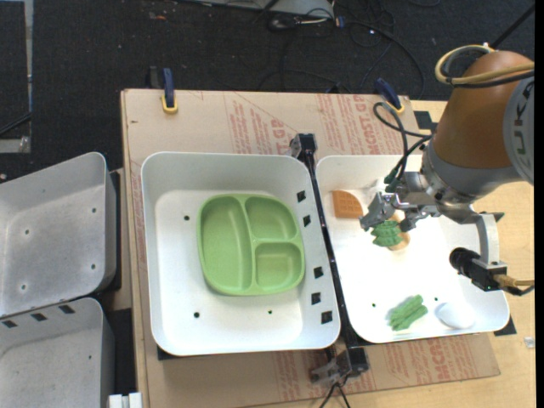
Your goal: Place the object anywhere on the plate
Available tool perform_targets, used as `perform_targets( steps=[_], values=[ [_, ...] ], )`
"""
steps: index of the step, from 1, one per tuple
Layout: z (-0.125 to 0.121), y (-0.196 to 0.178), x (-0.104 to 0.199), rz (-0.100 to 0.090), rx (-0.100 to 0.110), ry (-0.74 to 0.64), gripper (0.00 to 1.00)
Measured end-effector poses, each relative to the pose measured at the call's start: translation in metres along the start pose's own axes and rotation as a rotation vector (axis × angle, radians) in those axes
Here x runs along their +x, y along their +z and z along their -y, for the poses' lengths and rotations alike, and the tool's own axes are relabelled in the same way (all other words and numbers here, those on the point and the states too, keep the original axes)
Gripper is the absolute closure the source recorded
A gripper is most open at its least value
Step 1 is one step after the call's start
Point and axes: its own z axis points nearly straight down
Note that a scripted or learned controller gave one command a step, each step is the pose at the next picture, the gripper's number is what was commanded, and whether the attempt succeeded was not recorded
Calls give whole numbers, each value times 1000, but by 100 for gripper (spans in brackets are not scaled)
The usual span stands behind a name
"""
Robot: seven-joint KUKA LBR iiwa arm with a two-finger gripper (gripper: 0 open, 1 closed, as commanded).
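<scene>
Right bin (pixel 476 253), far-left part: one small green object (pixel 388 234), leafy or tree-shaped with a pale tan base, resting on the white floor directly under the tool (pixel 389 213).

Item in hand: the green object. Dark green, lobed top, lighter base towards the right; probably a toy vegetable, though detail is too fine to confirm. Position: near the divider between bins, well apart from the plate (pixel 252 245).

Tool: metallic two-finger unit on the grey arm, orange band above. It sits just over, perhaps touching, the object's top. Whether it is released, clenched, or grasping the object cannot be told; the wrist body hides the contact.

Step judged in hand: securing the object for the carry. To do it well:
- centre the grip on the green top, not the tan base;
- lift straight up to clear the bin wall before moving left;
- travel over the divider and release low above any compartment of the plate.

Neighbours, right bin: orange-tan wafer-like piece (pixel 346 203), just left and far of the object; a second green piece (pixel 407 312), near edge; a white rounded piece (pixel 456 314) beside it.

Left bin (pixel 161 228): green divided plate, three compartments, lying flat at centre.

Support: counter (pixel 221 121) of brown board.
</scene>
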Motion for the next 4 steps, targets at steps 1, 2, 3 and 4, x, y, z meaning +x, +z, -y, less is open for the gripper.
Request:
perform_targets(
  steps=[1,2,3,4],
  values=[
    [-10,14,49,0,1,2,100],
    [-19,13,91,0,-2,0,100],
    [-37,20,138,0,-3,0,100],
    [-37,20,136,1,-1,4,0]
  ],
)
